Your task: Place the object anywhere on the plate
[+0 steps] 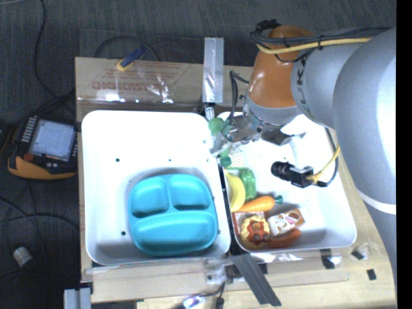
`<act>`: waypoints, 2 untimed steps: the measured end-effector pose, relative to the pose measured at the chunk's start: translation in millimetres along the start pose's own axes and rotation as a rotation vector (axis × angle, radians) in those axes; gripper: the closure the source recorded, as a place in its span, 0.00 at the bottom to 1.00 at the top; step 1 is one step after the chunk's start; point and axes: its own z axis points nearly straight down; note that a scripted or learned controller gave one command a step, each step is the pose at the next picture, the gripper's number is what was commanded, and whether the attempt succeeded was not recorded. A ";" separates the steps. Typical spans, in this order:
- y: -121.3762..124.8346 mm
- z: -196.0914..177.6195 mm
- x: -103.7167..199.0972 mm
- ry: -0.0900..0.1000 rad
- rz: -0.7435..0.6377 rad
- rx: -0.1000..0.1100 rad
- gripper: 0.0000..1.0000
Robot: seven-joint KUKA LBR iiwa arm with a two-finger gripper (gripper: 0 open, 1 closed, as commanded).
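- Plate [172, 215], blue and divided into three compartments, lies in the near half of the left bin [103, 172]; nothing rests on it.
- Right bin [322, 227] holds a cluster of toy food in its near-left corner: a packet with a printed label [285, 222], a red-and-yellow item [253, 229], a carrot [256, 204], a banana [235, 190] and a green piece [247, 178] just beyond the banana.
- A black cylindrical fitting [288, 170] with a yellow cable sits above the right bin's floor, right of the food.
- Gripper [225, 136] hangs over the divider between the two bins, toward their far end, with the orange band [273, 76] and grey arm [360, 95] behind it to the right.
- Small green object [217, 126] shows at the gripper's tip (partly masked by the mechanism); whether it is clamped between the fingers cannot be told, nor whether the fingers are apart or together.
- That green object is well apart from the plate, beyond its far-right corner, and appears raised above the bin edge.
- Bench beyond the bins carries a flat cardboard sheet [138, 79] with a clear plastic bag on it.
- Floor is dark carpet; a handheld controller [45, 143] with a screen lies left of the bench, cables trailing nearby.
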 end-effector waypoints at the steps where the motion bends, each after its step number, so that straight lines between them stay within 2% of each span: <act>1: -27.2 -3.5 106.1 0.001 -0.310 -0.001 1.00; 2: -27.2 -3.5 105.8 0.001 -0.310 -0.001 0.00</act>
